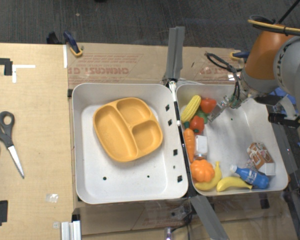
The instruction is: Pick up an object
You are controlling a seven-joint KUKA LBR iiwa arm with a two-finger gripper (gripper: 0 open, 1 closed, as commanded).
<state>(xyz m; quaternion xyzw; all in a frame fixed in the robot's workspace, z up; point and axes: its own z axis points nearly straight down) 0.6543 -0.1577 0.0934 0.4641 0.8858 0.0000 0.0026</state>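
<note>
Bananas (225, 183) lie at the near wall of the right bin (280, 134), curled around a small orange pumpkin (202, 170), with a blue bottle (252, 177) touching them and a crumpled snack packet (260, 156) just behind. All of these sit well below and apart from the gripper (218, 111) as seen from above.

Nearest the gripper is the cluster at the bin's far left — a yellow corn cob (191, 107), a red pepper (208, 104) and a red tomato (197, 124) with something green between them. The gripper's tip hangs just right of the pepper and tomato, close to both; whether it touches either cannot be told, and its finger spacing is not readable either. Nothing can be seen held.

These look like light, hard plastic toy foods: stiff, smooth, likely slippery and prone to roll. The pepper would probably be best pinched across its rounded body, the corn across its narrow width near the middle. A carrot (189, 143) and a white block (201, 145) lie further toward the camera from the gripper. In the left bin (85, 149), well to the gripper's left, rests a divided orange plate (127, 129).
</note>
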